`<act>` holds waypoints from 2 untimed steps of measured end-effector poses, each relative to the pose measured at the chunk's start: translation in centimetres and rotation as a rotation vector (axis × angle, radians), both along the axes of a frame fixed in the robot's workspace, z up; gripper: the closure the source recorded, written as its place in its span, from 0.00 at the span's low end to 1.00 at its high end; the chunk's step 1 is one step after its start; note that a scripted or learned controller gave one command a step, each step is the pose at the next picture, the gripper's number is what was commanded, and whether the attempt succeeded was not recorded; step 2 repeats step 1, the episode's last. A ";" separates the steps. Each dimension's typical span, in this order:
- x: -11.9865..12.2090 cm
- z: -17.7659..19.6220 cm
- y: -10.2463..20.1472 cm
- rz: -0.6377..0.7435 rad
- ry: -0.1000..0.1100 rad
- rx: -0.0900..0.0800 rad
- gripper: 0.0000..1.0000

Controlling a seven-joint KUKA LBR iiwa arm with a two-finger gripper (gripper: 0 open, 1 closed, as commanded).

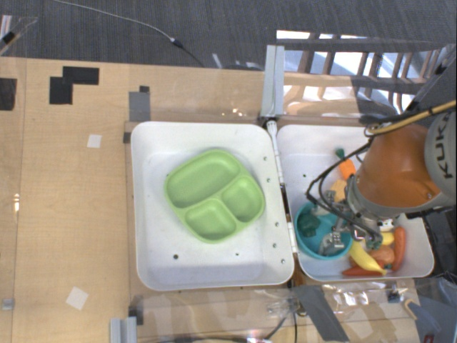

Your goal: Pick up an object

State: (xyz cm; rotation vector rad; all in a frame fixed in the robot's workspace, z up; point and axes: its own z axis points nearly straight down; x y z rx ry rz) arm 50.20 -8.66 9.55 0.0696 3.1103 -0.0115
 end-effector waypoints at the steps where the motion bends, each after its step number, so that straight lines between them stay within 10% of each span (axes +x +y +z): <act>1: 1.8 0.0 0.1 0.007 0.007 0.002 0.00; 2: 1.8 0.0 0.1 0.007 0.007 0.002 0.00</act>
